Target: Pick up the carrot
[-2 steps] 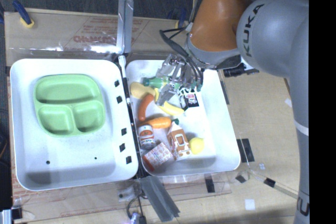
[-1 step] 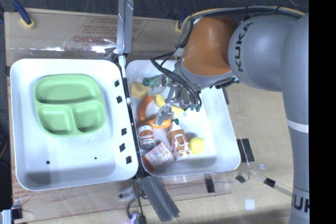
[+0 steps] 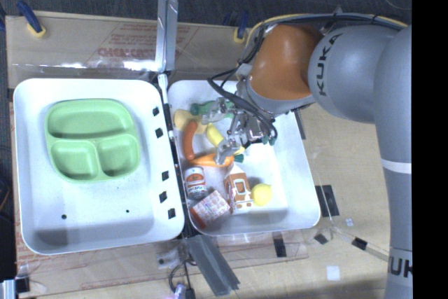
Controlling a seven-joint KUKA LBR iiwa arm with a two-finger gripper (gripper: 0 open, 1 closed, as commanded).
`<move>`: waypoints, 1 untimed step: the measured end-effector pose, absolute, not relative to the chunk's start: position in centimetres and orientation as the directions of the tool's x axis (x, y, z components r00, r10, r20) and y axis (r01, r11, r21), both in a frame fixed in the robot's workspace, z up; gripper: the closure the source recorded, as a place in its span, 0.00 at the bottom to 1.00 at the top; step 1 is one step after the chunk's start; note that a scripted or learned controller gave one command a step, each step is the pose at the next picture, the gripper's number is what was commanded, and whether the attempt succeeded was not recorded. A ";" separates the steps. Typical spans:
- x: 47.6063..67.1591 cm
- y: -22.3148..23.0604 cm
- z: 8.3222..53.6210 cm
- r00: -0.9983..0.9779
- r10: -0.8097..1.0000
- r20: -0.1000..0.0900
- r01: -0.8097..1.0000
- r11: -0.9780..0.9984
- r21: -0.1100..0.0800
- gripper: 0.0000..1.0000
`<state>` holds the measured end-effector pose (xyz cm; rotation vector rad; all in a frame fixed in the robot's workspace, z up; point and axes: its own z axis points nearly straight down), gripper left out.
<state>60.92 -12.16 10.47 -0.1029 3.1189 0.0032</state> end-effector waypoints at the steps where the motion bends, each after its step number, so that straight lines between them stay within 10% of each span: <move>1: 61.1 -12.1 11.6 -0.997 -0.067 -0.026 -0.067 0.998 0.000 1.00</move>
